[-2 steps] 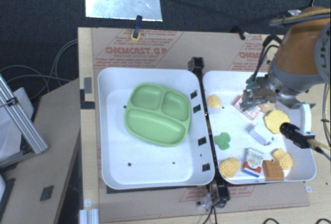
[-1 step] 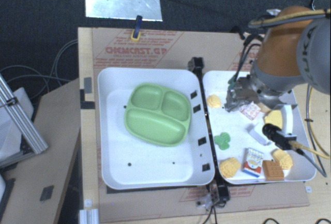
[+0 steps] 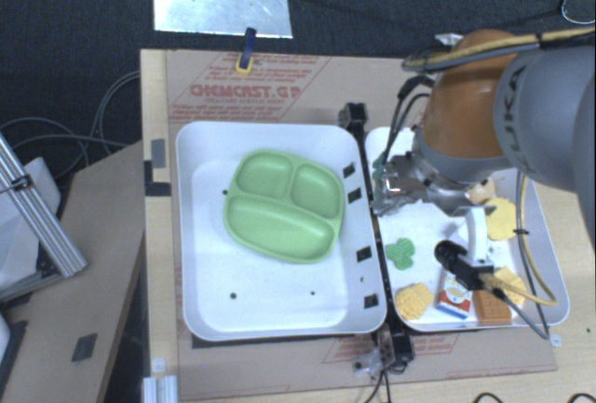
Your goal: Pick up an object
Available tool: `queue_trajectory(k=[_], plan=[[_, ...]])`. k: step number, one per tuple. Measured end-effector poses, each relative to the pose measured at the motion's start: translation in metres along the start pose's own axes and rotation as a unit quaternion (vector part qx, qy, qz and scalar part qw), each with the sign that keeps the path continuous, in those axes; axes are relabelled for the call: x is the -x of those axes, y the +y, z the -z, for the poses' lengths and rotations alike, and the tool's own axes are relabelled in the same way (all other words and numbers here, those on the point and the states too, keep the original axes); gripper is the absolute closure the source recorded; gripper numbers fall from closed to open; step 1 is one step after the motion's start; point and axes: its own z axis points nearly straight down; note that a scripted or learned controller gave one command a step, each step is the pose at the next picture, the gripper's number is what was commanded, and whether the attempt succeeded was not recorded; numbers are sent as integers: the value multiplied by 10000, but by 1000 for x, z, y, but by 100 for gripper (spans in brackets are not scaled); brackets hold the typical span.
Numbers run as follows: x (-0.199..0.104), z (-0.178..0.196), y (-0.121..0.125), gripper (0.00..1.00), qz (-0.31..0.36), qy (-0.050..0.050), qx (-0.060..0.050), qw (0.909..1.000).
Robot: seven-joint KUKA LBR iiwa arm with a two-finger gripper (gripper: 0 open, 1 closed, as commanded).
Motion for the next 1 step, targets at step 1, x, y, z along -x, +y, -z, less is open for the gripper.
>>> queue_trajectory(k=[1], plan=[[-46, 12, -12, 100, 3, 0, 12, 10000]])
